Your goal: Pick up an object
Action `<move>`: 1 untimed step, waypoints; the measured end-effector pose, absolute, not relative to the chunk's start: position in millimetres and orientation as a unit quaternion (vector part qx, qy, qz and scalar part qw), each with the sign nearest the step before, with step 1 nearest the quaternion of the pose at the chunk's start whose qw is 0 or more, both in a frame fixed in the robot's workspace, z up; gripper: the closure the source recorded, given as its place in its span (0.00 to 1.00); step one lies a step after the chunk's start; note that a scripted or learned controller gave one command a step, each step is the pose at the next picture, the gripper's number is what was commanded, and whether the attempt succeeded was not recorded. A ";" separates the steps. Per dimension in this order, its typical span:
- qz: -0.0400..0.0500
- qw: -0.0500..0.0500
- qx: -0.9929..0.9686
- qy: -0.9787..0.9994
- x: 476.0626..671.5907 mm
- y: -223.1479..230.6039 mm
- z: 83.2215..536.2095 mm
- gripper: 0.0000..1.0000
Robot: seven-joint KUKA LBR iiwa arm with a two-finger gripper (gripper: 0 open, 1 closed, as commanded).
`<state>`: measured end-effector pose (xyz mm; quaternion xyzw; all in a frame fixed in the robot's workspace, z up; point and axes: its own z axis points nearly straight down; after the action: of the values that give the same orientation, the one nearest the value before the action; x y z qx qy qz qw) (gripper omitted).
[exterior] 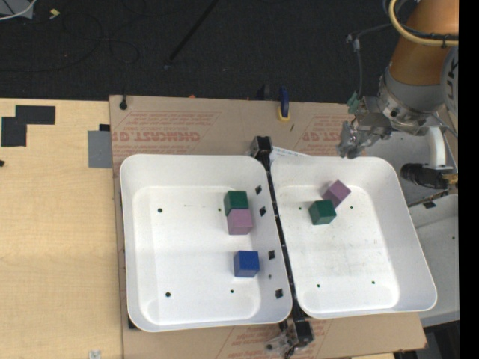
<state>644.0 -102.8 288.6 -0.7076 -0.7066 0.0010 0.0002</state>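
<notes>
Camera view: purple cube (337, 192) touching green cube (322, 212).

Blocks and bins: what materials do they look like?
Blue block, green blocks, purple blocks: matte, sharp-edged, probably painted wood or foam; can't tell which. Bins: smooth white, rounded rims, faint sheen, likely moulded plastic.

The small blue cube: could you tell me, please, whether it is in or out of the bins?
In. The small blue cube sits flat on the floor of the left white bin, below the purple cube.
</notes>
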 end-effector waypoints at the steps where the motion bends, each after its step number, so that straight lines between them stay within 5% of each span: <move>1: 0.002 0.004 -0.708 -0.706 569.7 -92.5 275.3 1.00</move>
<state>569.7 -92.5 275.3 -0.7084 -0.7058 0.0024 0.0036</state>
